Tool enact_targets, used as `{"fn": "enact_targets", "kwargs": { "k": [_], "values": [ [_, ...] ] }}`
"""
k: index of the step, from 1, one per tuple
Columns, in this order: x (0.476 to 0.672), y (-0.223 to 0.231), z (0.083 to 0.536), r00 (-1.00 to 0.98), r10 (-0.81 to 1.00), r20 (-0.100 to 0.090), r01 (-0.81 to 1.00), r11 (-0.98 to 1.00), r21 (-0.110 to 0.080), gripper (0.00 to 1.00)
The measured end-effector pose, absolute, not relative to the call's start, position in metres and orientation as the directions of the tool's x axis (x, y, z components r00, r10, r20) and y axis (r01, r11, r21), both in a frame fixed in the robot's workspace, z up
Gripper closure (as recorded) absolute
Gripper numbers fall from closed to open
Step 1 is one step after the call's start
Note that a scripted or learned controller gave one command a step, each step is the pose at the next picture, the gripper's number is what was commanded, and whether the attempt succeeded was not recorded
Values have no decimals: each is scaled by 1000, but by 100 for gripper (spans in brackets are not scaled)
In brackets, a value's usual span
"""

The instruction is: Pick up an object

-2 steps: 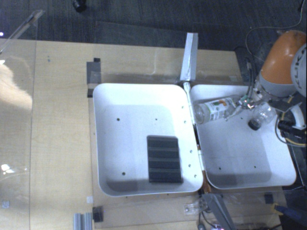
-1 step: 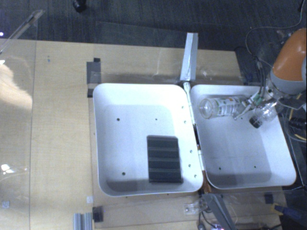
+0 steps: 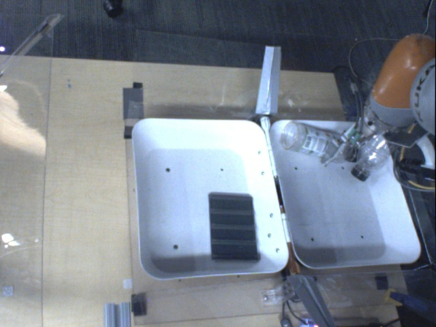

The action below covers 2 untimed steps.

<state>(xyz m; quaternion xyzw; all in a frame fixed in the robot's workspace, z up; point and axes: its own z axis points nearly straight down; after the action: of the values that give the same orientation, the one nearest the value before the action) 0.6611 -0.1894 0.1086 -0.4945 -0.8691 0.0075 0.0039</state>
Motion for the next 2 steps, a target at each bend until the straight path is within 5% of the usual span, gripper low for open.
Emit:
{"fn": "enact_targets", "kwargs": {
  "k": [1, 2],
  "values": [
    [669, -200, 105, -530, 848, 32, 847, 530, -21, 0],
    [664, -186, 105, -512, 859, -6, 859, 511, -31, 0]
  ]
}}
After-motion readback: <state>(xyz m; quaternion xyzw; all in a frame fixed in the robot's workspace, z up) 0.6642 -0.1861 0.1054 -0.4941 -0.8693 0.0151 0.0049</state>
